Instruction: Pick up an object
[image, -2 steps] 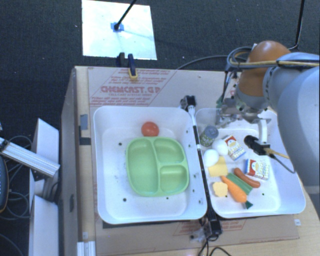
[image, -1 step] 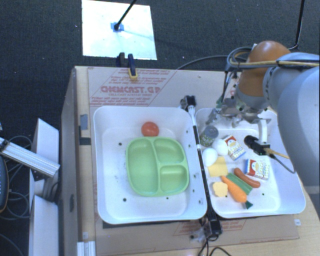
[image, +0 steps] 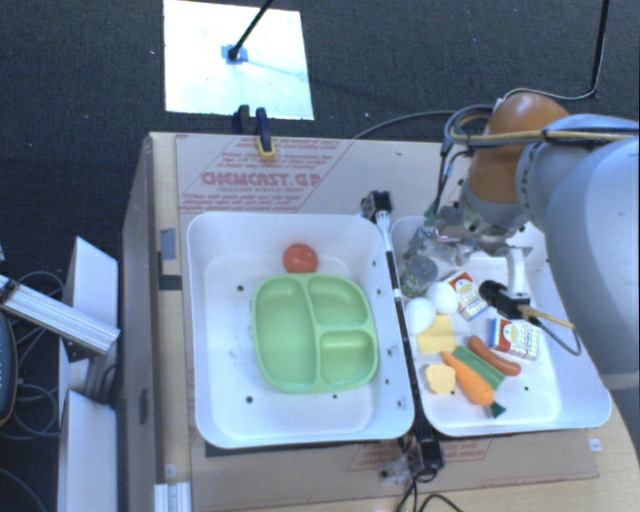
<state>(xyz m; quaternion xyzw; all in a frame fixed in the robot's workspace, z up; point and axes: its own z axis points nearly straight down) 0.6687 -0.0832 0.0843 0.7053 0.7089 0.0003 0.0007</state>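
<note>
My gripper (image: 432, 238) hangs over the far left corner of the right bin (image: 580, 400). Just below it lies a grey round object (image: 420, 270). Two white eggs (image: 442, 297) (image: 420, 316) rest next to that, near the bin's left wall. Further forward are a yellow cheese wedge (image: 437, 339), a second yellow piece (image: 440, 379), an orange carrot (image: 474, 379) and a red sausage (image: 494, 355). Two small printed boxes (image: 463, 293) (image: 515, 338) lie toward the middle. I see nothing held between the fingers.
The left bin (image: 225, 400) holds a green divided plate (image: 315, 332) and a red tomato (image: 300, 258) behind it. A black divider rail (image: 396, 300) runs between the bins. The grey arm (image: 585, 220) covers the right bin's far right side.
</note>
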